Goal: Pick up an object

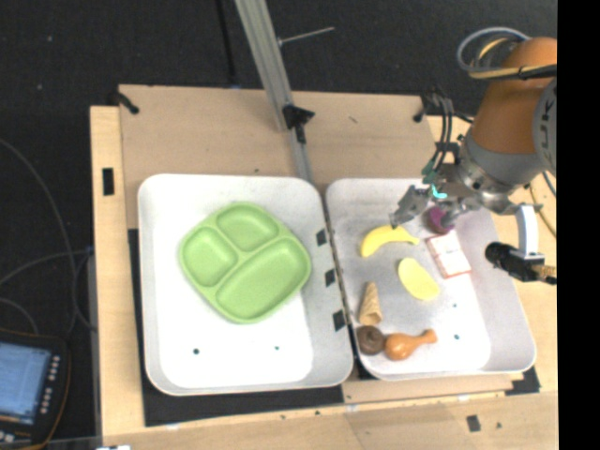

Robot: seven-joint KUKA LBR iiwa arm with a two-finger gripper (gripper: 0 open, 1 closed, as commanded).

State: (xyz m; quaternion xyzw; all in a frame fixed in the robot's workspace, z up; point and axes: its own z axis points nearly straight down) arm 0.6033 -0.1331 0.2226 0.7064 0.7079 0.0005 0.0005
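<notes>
**In the right bin, gripper over a purple piece**

At the near edge of your right bin (pixel 506 345) lie a brown pear (pixel 409 343), a doughnut (pixel 370 339) and a cone (pixel 370 301). Farther in sit a yellow slice (pixel 417 278), a card (pixel 449 255) and a banana (pixel 386 240). Beyond them the gripper (pixel 433 202) hovers by the purple piece (pixel 438 217); its grip can't be judged. The left bin (pixel 169 345) holds a green plate (pixel 246 262).

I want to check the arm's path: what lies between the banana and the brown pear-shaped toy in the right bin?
In the camera view, the cone and yellow oval piece lie between the banana and the pear-shaped toy.
</notes>
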